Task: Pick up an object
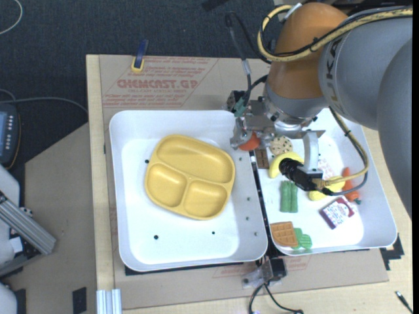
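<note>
Green block (pixel 289 196), waffle (pixel 283 231) and purple packet (pixel 337 212) lie in the right-hand bin (pixel 374 222). The gripper (pixel 277 144) hangs over that bin's upper left part, but how wide it is spread cannot be told.

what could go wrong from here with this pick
1. The claw hangs over a crowded corner of the right bin, where a cookie, a banana and a green piece lie close together. It may catch two things, or just shove them aside.
2. It is close to the edge beside the left bin, so a descent might strike a rim.
</note>
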`<state>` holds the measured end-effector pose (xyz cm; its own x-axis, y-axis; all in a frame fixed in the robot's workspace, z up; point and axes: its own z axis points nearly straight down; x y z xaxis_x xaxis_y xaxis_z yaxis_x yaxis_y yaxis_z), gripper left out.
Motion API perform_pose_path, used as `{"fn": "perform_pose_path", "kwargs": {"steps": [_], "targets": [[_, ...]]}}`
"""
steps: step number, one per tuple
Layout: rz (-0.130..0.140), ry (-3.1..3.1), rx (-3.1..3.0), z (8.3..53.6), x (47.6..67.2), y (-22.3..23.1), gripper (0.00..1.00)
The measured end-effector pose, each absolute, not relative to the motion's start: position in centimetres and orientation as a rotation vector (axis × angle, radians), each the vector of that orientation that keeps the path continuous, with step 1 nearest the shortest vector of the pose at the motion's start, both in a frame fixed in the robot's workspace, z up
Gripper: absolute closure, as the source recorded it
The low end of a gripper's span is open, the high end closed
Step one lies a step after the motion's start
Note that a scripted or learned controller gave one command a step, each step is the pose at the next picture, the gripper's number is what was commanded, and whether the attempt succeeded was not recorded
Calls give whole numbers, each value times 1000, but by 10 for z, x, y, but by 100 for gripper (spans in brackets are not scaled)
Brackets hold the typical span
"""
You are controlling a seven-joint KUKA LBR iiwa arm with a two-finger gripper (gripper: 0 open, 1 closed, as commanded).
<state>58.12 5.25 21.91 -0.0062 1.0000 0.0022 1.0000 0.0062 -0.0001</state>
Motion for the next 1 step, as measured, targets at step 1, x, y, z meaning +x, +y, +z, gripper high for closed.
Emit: {"fn": "perform_pose_path", "kwargs": {"steps": [1], "targets": [[-3, -2225, -2219, 232, 576, 58, 100]]}}
